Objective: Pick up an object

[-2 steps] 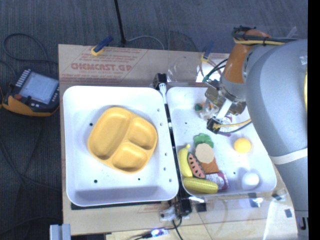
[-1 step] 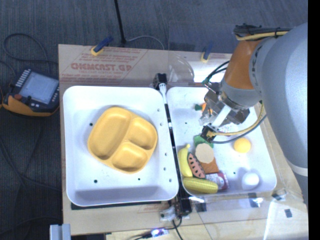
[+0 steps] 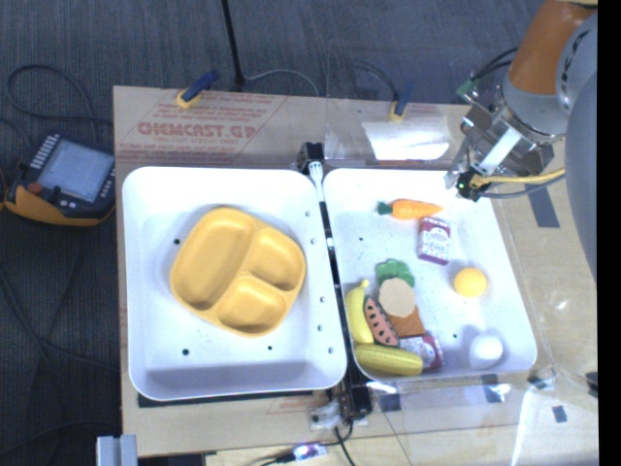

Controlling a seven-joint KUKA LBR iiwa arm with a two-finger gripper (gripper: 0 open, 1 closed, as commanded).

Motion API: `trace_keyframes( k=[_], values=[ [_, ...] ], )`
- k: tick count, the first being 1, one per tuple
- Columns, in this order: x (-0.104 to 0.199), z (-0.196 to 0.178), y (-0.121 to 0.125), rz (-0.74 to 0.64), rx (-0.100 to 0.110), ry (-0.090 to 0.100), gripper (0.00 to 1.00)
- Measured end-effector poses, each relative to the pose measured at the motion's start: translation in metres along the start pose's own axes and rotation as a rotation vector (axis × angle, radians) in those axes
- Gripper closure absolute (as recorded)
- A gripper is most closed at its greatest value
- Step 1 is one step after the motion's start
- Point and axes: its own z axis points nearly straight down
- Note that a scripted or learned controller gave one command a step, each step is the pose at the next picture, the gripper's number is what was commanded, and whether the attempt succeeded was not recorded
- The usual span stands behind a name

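The right bin holds toy food. An orange carrot with a green top lies near its back wall. A small red and white box stands just in front of the carrot. A yellow ball and a white ball sit toward the bin's right side. At the front left are a banana, a corn cob, a watermelon slice and a green leafy piece, packed together. My gripper hangs over the bin's back right corner, above and right of the carrot, with nothing seen in it.
A yellow divided plate fills the middle of the left bin. A black divider runs between the bins. A handheld pendant lies on the floor at far left. Clamps and a white sheet sit on the bench behind.
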Motion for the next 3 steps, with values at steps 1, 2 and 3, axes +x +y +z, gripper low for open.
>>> trace_keyframes(
  k=[1, 2, 3],
  values=[
    [0.000, 0.001, -0.001, -0.001, 0.002, -0.001, 0.00],
    [-0.038, 0.146, 0.027, -0.156, 0.006, -0.002, 0.00],
    [-0.024, 0.192, 0.011, 0.019, -0.001, 0.002, 0.00]
  ],
)
